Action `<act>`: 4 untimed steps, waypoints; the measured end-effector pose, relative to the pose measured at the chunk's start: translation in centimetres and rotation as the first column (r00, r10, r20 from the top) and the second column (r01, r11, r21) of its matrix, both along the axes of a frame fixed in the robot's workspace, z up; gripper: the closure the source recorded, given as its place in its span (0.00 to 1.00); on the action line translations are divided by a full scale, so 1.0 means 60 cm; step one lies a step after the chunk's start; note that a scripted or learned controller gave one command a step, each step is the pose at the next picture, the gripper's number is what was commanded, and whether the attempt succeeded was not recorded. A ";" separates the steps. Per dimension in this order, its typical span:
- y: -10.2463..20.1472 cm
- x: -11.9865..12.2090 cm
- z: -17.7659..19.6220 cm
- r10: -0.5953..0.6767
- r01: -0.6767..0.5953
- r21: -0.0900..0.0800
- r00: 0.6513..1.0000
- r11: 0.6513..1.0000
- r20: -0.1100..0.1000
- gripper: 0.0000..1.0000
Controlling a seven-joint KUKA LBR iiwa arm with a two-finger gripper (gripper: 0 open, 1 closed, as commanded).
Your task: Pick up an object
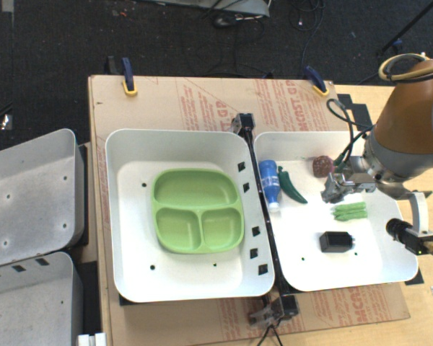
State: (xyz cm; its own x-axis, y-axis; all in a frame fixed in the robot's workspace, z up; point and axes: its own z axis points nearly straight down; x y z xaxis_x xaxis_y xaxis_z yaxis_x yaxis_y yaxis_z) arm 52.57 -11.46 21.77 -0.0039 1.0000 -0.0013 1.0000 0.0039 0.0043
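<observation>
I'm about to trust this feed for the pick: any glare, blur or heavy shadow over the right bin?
Camera view: light is even and soft, no glare on the right bin; the bottle, the green pepper and the black block look sharp, with faint shadows; the gripper is small and dark, so its details are hard to read.

Tray [198, 209] in left bin [123, 215]
</observation>
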 end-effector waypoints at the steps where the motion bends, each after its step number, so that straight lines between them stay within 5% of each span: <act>1: 0.000 0.001 0.013 -0.001 0.001 0.001 1.000 1.000 -0.003 1.00; 4: 0.273 0.026 -0.004 0.002 -0.002 0.001 1.000 1.000 -0.004 1.00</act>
